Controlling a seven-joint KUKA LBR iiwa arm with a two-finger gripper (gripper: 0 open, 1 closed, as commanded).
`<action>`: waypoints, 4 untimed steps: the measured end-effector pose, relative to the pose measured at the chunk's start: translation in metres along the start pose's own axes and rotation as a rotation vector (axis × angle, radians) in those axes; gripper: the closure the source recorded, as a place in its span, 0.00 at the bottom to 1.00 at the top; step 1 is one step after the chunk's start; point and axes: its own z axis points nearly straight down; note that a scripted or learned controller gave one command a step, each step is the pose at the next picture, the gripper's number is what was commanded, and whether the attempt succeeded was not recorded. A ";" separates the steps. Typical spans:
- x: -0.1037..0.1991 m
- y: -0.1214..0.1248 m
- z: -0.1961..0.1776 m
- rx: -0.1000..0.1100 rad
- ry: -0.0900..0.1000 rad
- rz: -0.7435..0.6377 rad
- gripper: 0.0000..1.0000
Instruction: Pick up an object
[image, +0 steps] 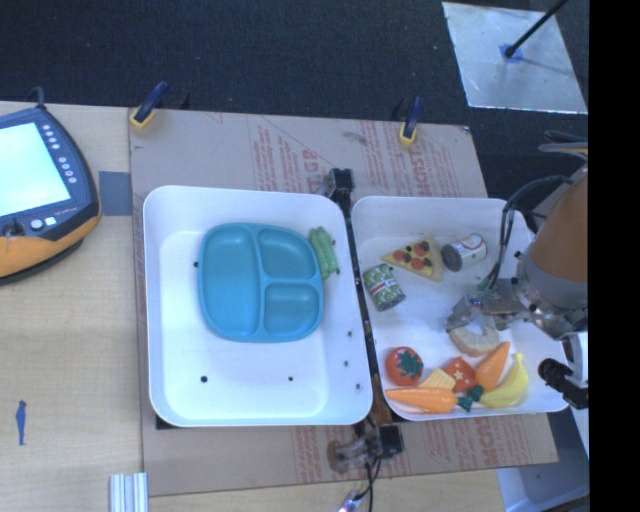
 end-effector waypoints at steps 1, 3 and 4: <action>-0.028 0.073 0.012 -0.002 0.000 0.002 0.00; 0.031 0.136 0.012 0.001 0.001 0.000 0.00; 0.030 0.136 0.001 0.003 0.001 -0.004 1.00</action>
